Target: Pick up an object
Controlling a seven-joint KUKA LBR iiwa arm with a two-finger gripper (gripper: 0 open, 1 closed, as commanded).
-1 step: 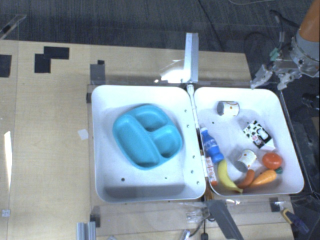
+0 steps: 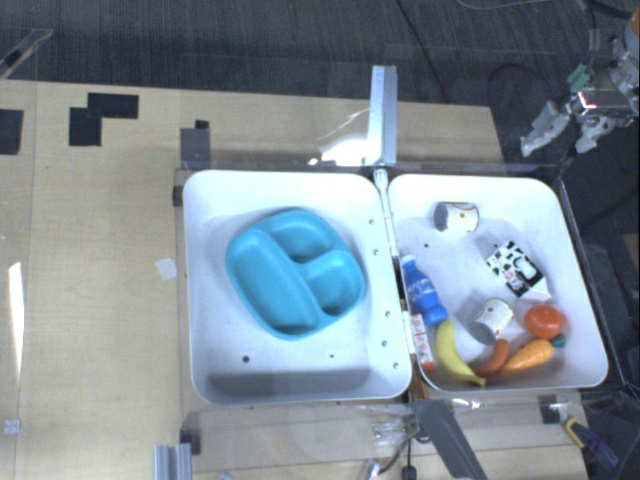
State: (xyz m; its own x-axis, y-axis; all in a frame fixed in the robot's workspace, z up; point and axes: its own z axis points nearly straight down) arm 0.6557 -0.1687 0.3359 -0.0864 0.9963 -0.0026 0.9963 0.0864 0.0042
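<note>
Nothing lifted yet — every object sits in the bins while the claw hangs off past the far right corner.

Up at the top right, the arm's claw hovers outside the right white bin, above the dark floor, and it carries nothing; whether it is spread or clenched I cannot tell from this angle. Nearest to it, just inside the bin below and left of it, lies a small white cup with a red band. Further down sit a black-and-white patterned block, a red tomato, an orange carrot, a yellow banana and a blue-capped bottle. Way off to the claw's left, the blue divided plastic tray rests in the other bin. By my read, the whole job remains: approach, descend, close, lift.
</note>
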